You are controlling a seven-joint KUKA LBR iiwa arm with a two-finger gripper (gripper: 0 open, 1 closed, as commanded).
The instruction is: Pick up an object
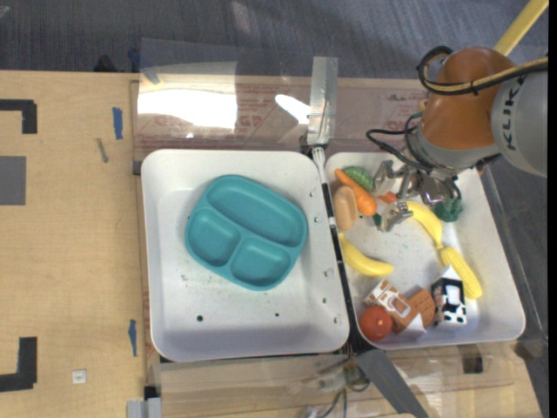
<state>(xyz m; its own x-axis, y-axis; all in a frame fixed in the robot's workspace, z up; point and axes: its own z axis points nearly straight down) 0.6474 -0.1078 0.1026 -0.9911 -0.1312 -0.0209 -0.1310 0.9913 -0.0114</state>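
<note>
The right bin [500, 259] holds several toy foods. An orange carrot [359, 192] with a green top and a tan bread roll [345, 207] lie at its upper left. A yellow banana [365, 259] is below them, and another yellow banana [427, 221] is in the middle. A corn cob [462, 269] lies on the right. A red tomato [376, 322], a brown and white box [402, 304] and a black and white cow [451, 304] sit along the front. My gripper [391, 196] hangs low over the bin's upper part, just right of the carrot. It is open, with a small orange bit showing between its fingers.
The left bin [165, 303] holds a teal divided plate [248, 231]. A green toy [449, 205] lies under the wrist at the right bin's upper right. A metal divider [323, 103] stands behind the bins. The arm's orange band [466, 94] looms over the right bin's back edge.
</note>
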